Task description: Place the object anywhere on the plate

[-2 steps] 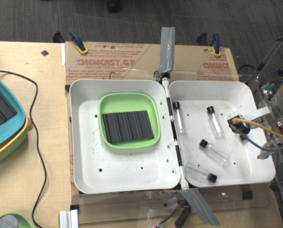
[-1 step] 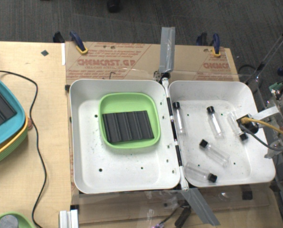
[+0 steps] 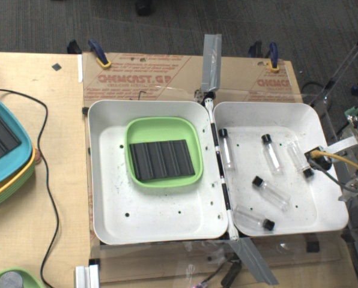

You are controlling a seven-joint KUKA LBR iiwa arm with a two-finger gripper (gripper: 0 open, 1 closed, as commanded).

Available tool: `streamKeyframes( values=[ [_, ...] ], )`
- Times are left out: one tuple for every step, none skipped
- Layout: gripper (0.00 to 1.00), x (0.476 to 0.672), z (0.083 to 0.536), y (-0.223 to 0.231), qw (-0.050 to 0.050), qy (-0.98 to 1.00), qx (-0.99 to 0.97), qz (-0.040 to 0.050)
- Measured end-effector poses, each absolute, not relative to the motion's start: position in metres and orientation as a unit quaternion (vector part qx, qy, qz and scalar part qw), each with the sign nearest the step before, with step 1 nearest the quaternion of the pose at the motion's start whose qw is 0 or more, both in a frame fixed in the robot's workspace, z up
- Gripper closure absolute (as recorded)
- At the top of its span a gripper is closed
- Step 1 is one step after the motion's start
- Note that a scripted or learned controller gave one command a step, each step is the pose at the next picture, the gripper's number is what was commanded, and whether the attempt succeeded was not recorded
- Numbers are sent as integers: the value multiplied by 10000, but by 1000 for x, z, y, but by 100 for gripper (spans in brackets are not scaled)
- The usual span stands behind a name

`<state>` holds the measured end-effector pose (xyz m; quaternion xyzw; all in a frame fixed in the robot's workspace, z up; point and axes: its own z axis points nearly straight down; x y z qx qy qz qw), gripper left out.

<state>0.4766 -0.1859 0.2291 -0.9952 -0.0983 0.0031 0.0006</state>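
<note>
two white bins are seen side by side. in the left bin (image 3: 107, 221) one green plate (image 3: 163, 153) is set, with one dark ribbed mat (image 3: 161, 159) laid flat on it. in the right bin (image 3: 329, 221) five clear tubes with black caps are scattered: (image 3: 224, 149), (image 3: 271, 153), (image 3: 270, 191), (image 3: 254, 218), (image 3: 299, 159). none is on the plate. the claw's state cannot be told.
</note>
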Motion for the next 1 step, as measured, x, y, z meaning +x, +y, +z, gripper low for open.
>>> streamKeyframes(
  values=[
    [0,477,230,-212,4,-986,-9951,26]
  ],
)
